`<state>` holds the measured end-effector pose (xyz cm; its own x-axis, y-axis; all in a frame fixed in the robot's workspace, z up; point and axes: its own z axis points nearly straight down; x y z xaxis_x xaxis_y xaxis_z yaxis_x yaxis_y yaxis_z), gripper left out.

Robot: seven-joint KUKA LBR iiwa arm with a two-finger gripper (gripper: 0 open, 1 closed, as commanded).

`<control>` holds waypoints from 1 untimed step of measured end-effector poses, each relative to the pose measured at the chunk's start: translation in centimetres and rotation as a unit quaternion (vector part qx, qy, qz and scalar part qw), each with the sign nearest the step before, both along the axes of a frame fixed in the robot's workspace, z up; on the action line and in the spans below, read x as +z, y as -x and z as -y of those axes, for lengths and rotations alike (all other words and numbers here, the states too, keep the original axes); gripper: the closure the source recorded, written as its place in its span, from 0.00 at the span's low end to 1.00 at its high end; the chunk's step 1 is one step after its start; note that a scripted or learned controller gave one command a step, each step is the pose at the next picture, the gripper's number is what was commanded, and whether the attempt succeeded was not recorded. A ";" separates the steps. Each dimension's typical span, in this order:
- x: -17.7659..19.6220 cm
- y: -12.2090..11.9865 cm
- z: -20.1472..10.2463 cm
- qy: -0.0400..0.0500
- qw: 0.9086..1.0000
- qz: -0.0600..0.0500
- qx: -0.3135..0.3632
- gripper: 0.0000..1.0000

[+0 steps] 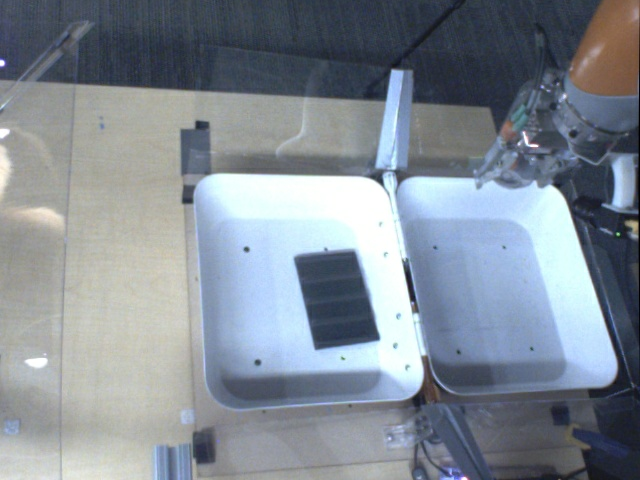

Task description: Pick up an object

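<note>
Dark ridged pad (337, 299) lay flat mid left bin (225, 268), easy target. Hand (520, 158) hovered upper right, over right bin's (590, 348) far rim; grip state? couldn't tell, nothing held.

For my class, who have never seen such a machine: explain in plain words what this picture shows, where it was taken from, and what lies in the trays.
One camera looks down at a slant on a wooden bench. Two shallow white bins sit side by side. The left bin holds a dark ridged slab, lying flat. At the top right is a robot arm, grey and orange. Its pincer hangs over the right bin's far edge, away from the slab. Nothing shows between its fingers.
</note>
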<state>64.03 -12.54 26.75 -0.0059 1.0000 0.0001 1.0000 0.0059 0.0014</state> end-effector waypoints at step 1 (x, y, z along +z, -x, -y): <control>-16.3 5.6 -3.3 0.000 1.000 -0.001 -0.008 0.00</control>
<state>58.40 -9.28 10.49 0.0095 1.0000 0.0010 1.0000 -0.0095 -0.0008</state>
